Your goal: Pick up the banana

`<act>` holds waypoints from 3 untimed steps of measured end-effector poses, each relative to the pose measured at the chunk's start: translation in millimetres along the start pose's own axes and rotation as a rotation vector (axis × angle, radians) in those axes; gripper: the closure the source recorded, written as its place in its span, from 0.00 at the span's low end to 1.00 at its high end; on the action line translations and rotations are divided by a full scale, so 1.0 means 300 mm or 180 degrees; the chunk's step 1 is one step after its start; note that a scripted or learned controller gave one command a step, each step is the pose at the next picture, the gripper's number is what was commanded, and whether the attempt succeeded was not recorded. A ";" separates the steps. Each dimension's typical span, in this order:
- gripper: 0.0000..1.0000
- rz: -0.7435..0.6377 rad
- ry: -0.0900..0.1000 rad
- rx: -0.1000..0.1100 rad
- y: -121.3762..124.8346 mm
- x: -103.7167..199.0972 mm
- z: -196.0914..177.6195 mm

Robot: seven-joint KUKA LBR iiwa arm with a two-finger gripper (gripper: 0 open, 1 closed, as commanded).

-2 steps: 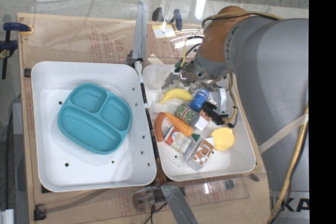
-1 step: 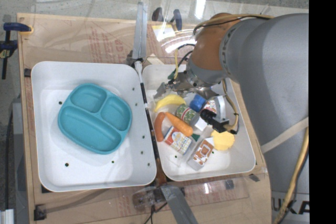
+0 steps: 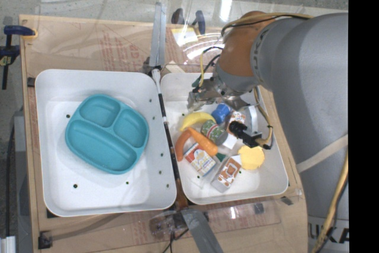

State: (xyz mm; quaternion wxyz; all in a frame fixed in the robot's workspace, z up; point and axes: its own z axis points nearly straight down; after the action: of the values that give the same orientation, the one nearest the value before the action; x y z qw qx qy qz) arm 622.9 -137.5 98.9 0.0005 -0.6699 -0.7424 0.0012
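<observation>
The banana [image 3: 195, 121] is yellow and curved. It lies in the right bin [image 3: 273, 182], near its left wall, among other toy food. My gripper [image 3: 199, 98] hangs under the orange-banded wrist in the back part of that bin, just above and behind the banana. The wrist and cables hide most of it. Nothing shows held in it.
Around the banana lie an orange carrot [image 3: 200, 140], a blue block [image 3: 221, 112], a green item [image 3: 214, 131], a yellow piece [image 3: 251, 157] and two small printed boxes [image 3: 228, 173]. The left bin [image 3: 53, 186] holds a teal divided plate [image 3: 106, 133]. The grey arm covers the right side.
</observation>
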 end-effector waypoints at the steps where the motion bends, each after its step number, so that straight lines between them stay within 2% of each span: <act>1: 0.00 0.0000 -0.0001 0.0000 0.000 0.000 0.000; 2: 0.00 -0.0269 0.0003 -0.0002 -0.191 -0.003 0.040; 3: 0.00 -0.0463 0.0000 -0.0008 -0.117 -0.099 0.037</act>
State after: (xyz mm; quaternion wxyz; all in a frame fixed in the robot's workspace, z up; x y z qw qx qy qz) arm 590.9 -170.6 87.9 -0.0002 -0.6143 -0.7891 0.0003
